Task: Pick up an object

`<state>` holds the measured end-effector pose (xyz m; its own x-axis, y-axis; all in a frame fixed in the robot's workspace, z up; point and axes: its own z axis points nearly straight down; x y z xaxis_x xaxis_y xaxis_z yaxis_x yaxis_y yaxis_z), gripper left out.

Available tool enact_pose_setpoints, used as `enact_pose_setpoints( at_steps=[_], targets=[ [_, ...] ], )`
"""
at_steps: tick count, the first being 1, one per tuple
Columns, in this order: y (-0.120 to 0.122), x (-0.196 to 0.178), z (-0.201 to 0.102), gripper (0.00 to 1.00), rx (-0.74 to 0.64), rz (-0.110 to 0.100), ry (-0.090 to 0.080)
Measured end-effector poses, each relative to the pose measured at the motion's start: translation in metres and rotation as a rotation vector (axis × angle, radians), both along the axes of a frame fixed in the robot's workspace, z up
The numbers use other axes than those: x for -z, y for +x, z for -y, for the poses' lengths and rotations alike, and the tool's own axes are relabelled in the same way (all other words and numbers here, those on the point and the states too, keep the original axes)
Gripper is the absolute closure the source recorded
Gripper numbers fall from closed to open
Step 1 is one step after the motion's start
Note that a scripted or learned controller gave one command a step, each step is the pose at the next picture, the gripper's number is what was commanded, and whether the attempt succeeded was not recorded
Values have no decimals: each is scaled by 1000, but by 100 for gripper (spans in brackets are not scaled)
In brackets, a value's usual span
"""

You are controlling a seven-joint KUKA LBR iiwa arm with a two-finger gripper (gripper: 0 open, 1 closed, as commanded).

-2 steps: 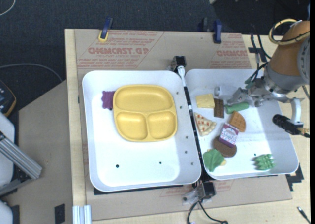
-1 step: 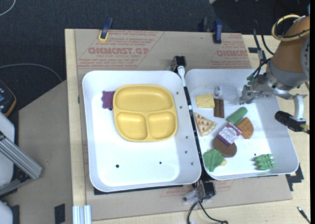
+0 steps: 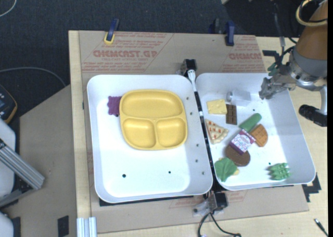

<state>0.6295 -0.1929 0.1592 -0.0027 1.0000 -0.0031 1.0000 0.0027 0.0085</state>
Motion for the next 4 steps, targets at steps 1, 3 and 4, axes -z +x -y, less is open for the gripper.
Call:
enact_pose_setpoints(
  at_steps=[1,3,4],
  targets=[
    [0,-65,-1,100,1,1,0],
    [-16,-76,-47,100,-2,-9,6],
    [-41,-79,-98,100,-3,-11,6]
  ],
)
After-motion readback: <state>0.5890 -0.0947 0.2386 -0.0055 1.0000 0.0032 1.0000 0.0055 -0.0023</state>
